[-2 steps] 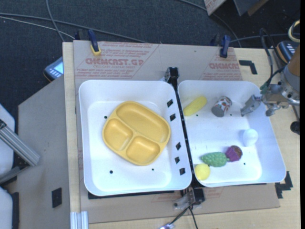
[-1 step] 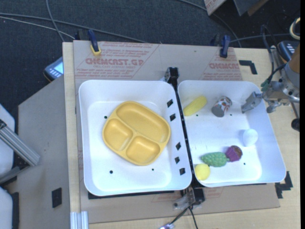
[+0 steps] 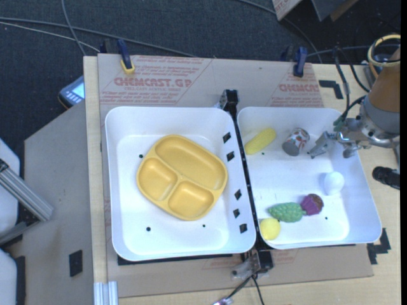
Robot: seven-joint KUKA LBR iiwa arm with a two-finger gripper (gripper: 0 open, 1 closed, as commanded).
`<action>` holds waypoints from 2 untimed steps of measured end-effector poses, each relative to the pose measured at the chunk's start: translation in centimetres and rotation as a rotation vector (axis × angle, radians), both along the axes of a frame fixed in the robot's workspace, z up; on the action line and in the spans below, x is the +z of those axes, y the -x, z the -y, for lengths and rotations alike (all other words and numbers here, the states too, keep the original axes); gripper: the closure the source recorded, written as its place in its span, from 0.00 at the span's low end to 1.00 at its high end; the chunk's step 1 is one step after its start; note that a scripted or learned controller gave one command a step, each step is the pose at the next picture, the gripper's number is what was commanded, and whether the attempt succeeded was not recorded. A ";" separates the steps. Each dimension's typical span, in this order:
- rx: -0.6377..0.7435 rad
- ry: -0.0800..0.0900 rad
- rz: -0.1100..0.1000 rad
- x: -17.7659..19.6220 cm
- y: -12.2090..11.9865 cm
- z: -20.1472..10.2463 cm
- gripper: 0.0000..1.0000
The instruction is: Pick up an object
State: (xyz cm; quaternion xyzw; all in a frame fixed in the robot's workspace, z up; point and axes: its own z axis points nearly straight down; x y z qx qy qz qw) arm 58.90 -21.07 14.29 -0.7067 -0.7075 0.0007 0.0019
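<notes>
While my gripper (image 3: pixel 323 146) hung over the back of the right bin (image 3: pixel 356 230), I could not tell what it held. Just beside it sat a small grey can (image 3: pixel 295 141), then a yellow corn (image 3: pixel 260 140). A white ball (image 3: pixel 332 182) lay near. The left bin (image 3: pixel 121 221) held a yellow plate (image 3: pixel 182 176).

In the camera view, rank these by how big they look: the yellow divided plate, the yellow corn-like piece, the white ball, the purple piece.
1. yellow divided plate, by far the largest
2. yellow corn-like piece
3. white ball and purple piece: they look about alike, so I won't rank them.
</notes>
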 end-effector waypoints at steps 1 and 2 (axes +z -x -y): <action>0.000 -0.001 -0.002 -5.3 0.1 -0.1 0.00; 0.000 0.001 0.005 -3.8 -0.1 0.0 1.00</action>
